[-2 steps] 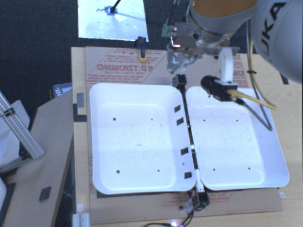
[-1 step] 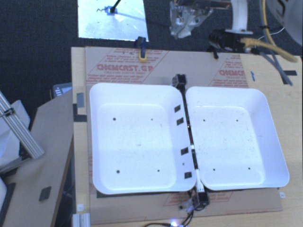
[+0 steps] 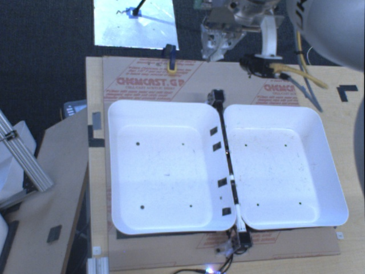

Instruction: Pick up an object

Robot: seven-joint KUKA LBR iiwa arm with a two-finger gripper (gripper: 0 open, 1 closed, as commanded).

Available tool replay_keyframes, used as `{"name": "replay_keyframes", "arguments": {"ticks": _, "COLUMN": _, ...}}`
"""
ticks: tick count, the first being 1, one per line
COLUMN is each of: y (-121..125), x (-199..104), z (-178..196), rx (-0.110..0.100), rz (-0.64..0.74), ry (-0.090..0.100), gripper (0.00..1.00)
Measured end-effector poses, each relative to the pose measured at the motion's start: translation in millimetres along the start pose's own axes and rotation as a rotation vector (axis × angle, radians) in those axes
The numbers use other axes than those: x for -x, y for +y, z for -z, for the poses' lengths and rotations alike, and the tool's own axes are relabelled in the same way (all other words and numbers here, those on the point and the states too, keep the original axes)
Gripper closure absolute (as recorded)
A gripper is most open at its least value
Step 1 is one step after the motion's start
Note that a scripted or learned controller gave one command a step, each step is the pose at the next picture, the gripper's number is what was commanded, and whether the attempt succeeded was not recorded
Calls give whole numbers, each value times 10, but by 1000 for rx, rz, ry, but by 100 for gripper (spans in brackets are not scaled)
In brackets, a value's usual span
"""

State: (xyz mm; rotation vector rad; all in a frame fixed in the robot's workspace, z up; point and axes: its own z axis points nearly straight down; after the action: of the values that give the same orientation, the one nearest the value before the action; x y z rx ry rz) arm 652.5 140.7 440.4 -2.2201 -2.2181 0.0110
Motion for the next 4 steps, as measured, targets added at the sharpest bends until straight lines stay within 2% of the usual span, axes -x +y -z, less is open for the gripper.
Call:
{"name": "replay_keyframes", "arguments": {"ticks": 1, "y": 136, "x": -992, "z": -1394, "rx": -7, "rz": 11, "ry": 2, "gripper": 100}}
{"name": "replay_keyframes", "arguments": {"ticks": 2, "y": -152, "x": -942, "z": -421, "rx": 17, "rz": 6, "ry": 7, "gripper": 100}}
{"name": "replay_keyframes", "arguments": {"ticks": 3, "y": 119, "x": -926, "z": 1026, "rx": 23, "rz": 6, "ry": 7, "gripper": 100}}
{"name": "replay_keyframes", "arguments": {"ticks": 4, "y": 160, "x": -440, "z": 459, "rx": 5, "rz": -1, "ry": 1, "gripper": 100}}
